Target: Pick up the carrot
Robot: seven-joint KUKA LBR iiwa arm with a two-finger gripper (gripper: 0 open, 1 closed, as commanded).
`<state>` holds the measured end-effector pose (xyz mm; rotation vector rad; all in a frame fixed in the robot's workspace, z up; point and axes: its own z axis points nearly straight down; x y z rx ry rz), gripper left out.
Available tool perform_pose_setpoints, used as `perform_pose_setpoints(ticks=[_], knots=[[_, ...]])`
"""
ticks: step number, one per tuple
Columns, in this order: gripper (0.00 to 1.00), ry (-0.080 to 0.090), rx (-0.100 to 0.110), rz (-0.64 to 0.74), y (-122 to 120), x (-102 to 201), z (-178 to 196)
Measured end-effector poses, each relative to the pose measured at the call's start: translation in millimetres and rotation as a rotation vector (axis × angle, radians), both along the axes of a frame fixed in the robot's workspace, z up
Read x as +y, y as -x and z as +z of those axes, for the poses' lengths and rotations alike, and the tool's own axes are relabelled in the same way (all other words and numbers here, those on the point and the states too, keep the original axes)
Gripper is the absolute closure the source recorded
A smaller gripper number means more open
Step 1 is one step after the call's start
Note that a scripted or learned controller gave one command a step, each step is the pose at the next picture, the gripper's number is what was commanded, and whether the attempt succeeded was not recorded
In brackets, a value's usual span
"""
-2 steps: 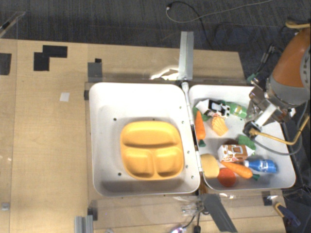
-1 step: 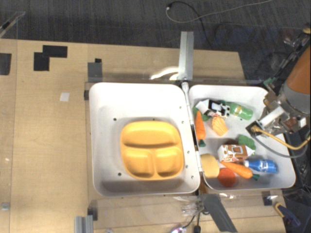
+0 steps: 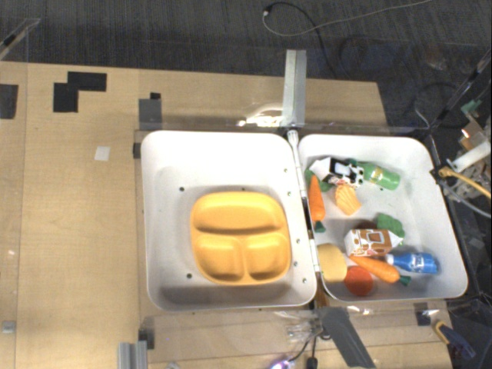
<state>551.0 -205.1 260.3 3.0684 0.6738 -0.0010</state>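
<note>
- In the right bin (image 3: 430, 160), hard against its left wall: slim carrot (image 3: 316, 204), lying near to far, green top at the far end.
- Just right of it: ridged orange piece (image 3: 347, 199).
- Farther back: black-and-white toy (image 3: 342, 171), touching a green bottle (image 3: 380, 177) to its right.
- Toward the near side: thick carrot (image 3: 374, 268), lying slantwise, tip pointing right and near.
- Touching that carrot: carton (image 3: 369, 241) on the far side, red ball (image 3: 359, 280) on the near side, blue bottle (image 3: 415, 264) at right.
- Left of the red ball: yellow block (image 3: 331, 260).
- Right of the carton's far end: green piece (image 3: 390, 224).
- In the left bin (image 3: 165, 206): yellow tray (image 3: 238, 237), three compartments.
</note>
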Motion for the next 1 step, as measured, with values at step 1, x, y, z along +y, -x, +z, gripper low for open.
perform_pose_setpoints(ticks=[1], knots=[[1.00,-0.002,0.001,0.047,1.6,61.1,-65.9]])
